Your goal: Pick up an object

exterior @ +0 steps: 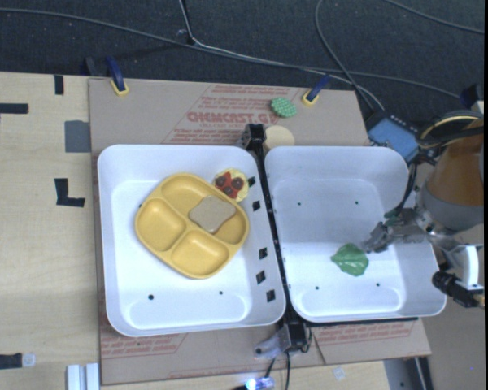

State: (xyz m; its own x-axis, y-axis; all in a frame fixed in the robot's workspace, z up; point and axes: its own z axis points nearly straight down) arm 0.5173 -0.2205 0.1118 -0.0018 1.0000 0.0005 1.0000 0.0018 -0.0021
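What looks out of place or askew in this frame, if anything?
The yellow divided plastic plate sits rotated at an angle in the left white bin. A small green dotted piece lies outside both bins on the cardboard behind them. Nothing looks spilled or broken.

We read one text: red printed lettering "CHEMCAST" on the flat brown cardboard sheet (220, 116), far from the gripper beyond the bins; the smaller red print is illegible.
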